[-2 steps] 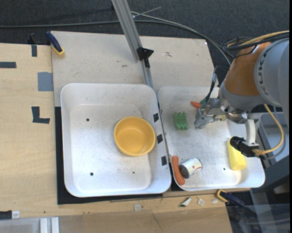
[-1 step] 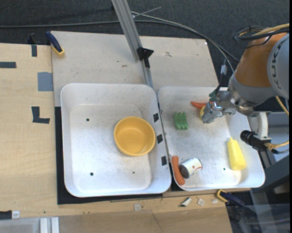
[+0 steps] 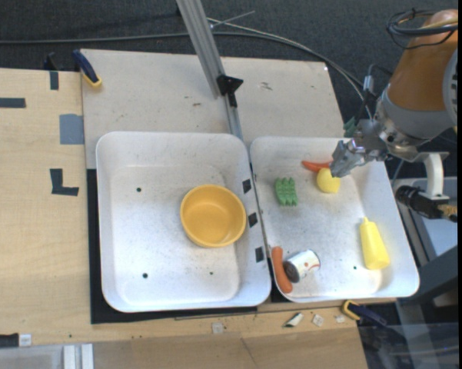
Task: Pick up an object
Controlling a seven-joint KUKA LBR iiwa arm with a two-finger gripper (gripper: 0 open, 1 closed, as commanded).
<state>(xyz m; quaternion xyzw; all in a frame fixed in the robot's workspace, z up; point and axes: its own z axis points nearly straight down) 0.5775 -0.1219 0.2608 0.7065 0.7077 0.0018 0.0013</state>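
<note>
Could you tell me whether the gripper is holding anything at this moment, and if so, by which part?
It cannot be told. The gripper sits right over the small yellow object in the right bin, but the view does not show that object between its fingers.

Robot lab: wooden bench [image 3: 31, 206], two white bins [image 3: 123, 206], taped markers [image 3: 71, 129], loose cables [image 3: 292, 48].
</note>
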